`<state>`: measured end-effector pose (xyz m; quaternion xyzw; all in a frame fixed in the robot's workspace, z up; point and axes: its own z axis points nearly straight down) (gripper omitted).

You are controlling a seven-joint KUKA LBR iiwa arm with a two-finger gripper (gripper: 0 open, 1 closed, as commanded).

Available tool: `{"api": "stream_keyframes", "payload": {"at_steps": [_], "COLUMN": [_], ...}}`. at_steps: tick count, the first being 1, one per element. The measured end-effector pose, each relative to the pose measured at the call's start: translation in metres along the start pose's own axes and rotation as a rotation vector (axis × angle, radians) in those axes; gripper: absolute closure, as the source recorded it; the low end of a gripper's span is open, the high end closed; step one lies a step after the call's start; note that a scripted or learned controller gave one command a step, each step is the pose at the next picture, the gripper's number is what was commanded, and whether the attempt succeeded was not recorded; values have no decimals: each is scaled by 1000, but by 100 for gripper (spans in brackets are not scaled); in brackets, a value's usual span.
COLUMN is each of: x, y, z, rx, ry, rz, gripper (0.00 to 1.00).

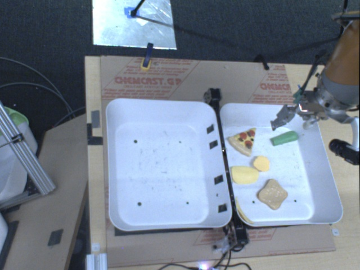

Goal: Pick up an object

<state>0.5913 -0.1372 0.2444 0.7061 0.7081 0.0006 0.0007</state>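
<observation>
On the cardboard-topped surface [185,75] I see two white bins [163,167], toy food in the right one, end effector [292,112] fingers apart above.

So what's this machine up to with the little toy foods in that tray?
A robot arm is reaching in from the right over the right bin, trying to pick something up. Its hand hovers at the bin's far side, just above a green piece, with nothing in its grip that I can see. Also lying in that bin: a pizza slice, a small yellow round piece, a larger yellow piece and a tan, bread-like piece.
</observation>
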Motion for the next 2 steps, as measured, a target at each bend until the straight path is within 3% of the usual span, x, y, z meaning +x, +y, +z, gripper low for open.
{"api": "stream_keyframes", "payload": {"at_steps": [1,2], "x": [85,123], "y": [-44,-93], "z": [-152,41], "rx": [-16,18], "ry": [2,3], "rz": [-11,0], "gripper": [0,0]}}
